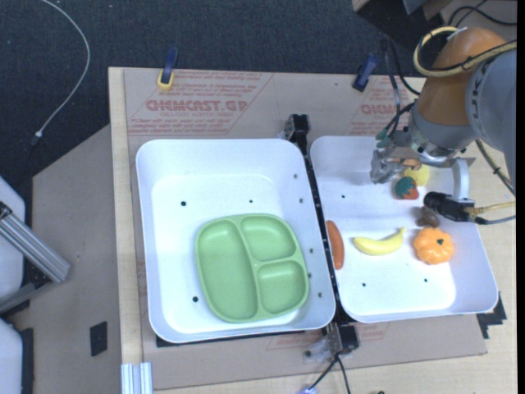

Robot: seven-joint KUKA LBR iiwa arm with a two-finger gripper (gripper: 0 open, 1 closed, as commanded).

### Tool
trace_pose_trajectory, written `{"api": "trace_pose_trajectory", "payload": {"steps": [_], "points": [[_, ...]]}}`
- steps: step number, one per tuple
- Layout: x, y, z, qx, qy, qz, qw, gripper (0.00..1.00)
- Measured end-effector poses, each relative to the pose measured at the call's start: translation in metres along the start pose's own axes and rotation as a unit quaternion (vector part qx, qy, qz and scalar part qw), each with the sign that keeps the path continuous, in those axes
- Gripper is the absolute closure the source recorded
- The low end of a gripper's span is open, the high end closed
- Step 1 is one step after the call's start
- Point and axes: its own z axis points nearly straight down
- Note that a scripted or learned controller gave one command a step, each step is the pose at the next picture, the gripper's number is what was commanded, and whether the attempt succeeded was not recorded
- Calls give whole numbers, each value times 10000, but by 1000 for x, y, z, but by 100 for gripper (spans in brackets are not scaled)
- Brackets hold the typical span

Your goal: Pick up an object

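The step in hand looks like the reach: the gripper (385,169) is low in the far part of the right bin (361,298), and nothing can be seen between its fingers, so no pick is made yet. Whether it stands open or closed I cannot tell; it is small and partly hidden under the wrist.

Closest to it is a small teal and red toy (405,189), just beside it on the near-right, with a yellow piece (420,174) touching that toy. Further toward the near edge lie the banana (379,243), the pumpkin (433,245) and the carrot (335,244), all apart from the gripper.

The next move, I judge, calls for a short shift over the toy, then a straight drop and a firm close; the crowding yellow piece could spoil the grasp
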Motion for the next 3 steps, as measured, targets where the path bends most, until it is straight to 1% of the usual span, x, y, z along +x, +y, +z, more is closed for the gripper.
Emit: {"api": "trace_pose_trajectory", "payload": {"steps": [1, 2, 3], "points": [[0, 7, -63, -32, -8, -4, 10000, 100], [-1, 9, -118, -39, -11, -5, 10000, 100], [54, 12, -127, -16, 4, -29, 10000, 100]]}}
